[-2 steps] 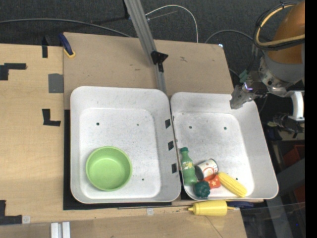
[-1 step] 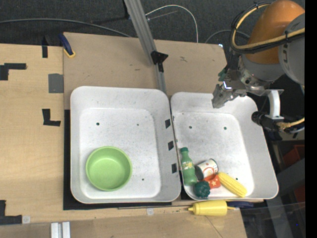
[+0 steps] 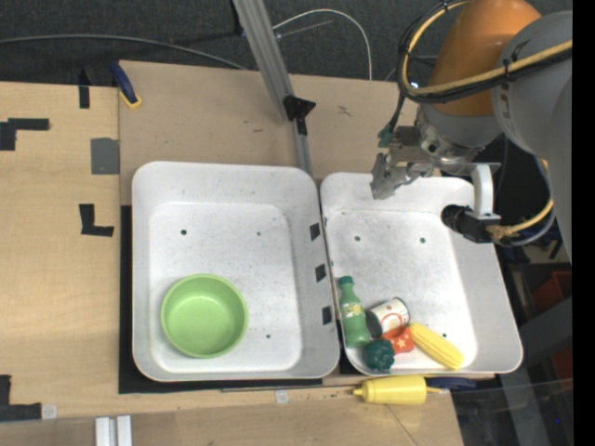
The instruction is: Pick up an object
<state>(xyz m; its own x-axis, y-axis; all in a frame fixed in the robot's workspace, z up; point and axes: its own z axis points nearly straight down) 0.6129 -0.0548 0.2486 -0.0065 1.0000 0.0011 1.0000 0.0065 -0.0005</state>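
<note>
Your two-finger gripper [image 3: 384,187] hangs at the right bin's upper rim; I cannot tell its state. The yellow plastic corn cob [image 3: 435,345] and green plastic bottle [image 3: 350,310] lie lower centre-right. Judged approach step: descend over them next.

Matt speckled white plastic bins [image 3: 307,179], glossy green plastic bowl [image 3: 204,316] (smooth), pale wooden bench [image 3: 56,277].

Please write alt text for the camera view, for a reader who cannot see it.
The arm's claw hovers over the right bin's far edge; a green bottle, corn and other small items lie at its near edge. The left bin holds a green bowl.
</note>
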